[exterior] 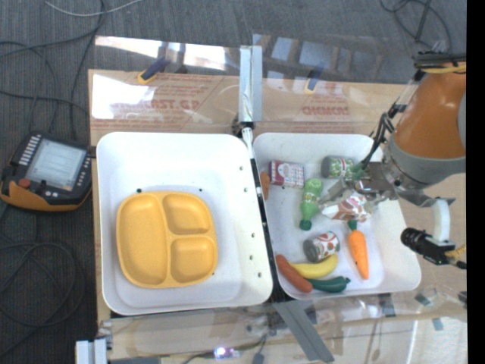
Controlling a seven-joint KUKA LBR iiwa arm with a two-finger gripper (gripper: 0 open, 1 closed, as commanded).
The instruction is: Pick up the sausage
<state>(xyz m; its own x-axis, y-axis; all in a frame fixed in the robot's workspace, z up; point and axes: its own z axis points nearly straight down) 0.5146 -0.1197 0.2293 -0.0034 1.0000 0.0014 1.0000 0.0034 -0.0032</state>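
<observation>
The fingers' state I cannot tell: the gripper (350,196) hangs low over the middle of the right bin (394,279), its metal tip lost against a crumpled red-and-white wrapper (355,208), and nothing shows clearly between them. The sausage (292,273) lies well apart from it, at the bin's front left corner, slanting along the wall just beside the banana (317,267), with the dark green cucumber (329,283) close at its lower end. To do the pick well, I judge the arm must travel forward and left, turn the wrist so the fingers straddle the sausage across its short width, and come down on its upper half, clear of the banana. The bin wall crowds one finger, and the small can (321,245) stands near.
</observation>
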